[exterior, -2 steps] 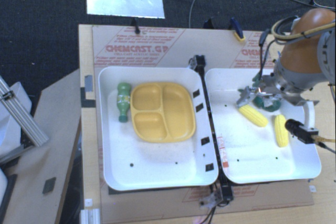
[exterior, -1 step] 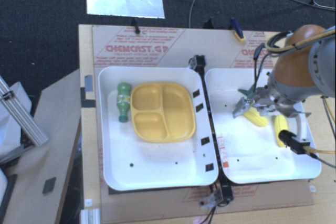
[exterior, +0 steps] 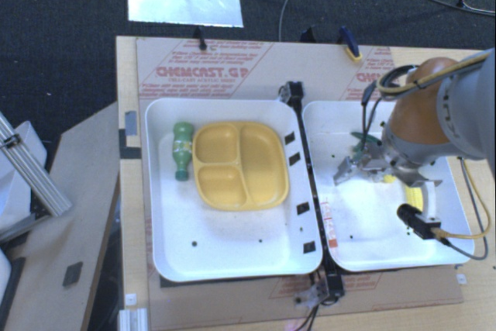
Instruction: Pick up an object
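Note:
My gripper (exterior: 358, 169) hangs low over the middle of the right bin (exterior: 364, 248), with the arm's orange band (exterior: 418, 116) just to its right. A yellow object (exterior: 415, 197) lies in that bin, partly hidden under the wrist. A small green item (exterior: 364, 140) peeks out just behind the gripper. In the left bin (exterior: 167, 244), a green bottle (exterior: 182, 149) lies along the left side. Beside it, touching or nearly so, rests a yellow divided plate (exterior: 239, 165). Nothing is visibly held.
A black divider with clips (exterior: 304, 167) runs between the two bins. Cables (exterior: 446, 232) trail from the wrist over the right bin's front right corner. A blue clamp (exterior: 350, 43) sits on the board behind the bins.

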Robot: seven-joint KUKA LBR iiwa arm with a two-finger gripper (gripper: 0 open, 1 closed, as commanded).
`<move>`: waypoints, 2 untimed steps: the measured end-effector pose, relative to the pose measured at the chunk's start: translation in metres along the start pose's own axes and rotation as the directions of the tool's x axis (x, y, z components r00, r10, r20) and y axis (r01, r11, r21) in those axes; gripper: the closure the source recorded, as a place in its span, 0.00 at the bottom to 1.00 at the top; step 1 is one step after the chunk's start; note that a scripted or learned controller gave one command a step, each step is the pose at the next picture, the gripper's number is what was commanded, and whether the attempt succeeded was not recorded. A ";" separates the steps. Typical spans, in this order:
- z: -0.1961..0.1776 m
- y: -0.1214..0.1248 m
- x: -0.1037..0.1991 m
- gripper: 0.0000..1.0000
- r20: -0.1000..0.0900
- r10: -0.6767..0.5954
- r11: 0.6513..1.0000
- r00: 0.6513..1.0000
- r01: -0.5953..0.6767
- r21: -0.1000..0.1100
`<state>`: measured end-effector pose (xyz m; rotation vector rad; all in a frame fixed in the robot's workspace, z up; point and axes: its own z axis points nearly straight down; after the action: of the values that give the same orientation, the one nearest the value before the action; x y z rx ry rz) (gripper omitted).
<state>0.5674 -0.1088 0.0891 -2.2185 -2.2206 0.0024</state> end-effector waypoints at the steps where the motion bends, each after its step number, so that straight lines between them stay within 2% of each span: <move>1: -0.014 0.002 0.000 1.00 0.001 0.000 1.000 1.000 0.000 -0.006; 2: -0.067 0.013 0.004 1.00 0.002 -0.004 1.000 1.000 0.004 -0.010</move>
<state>0.5804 -0.1048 0.1563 -2.2200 -2.2308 -0.0068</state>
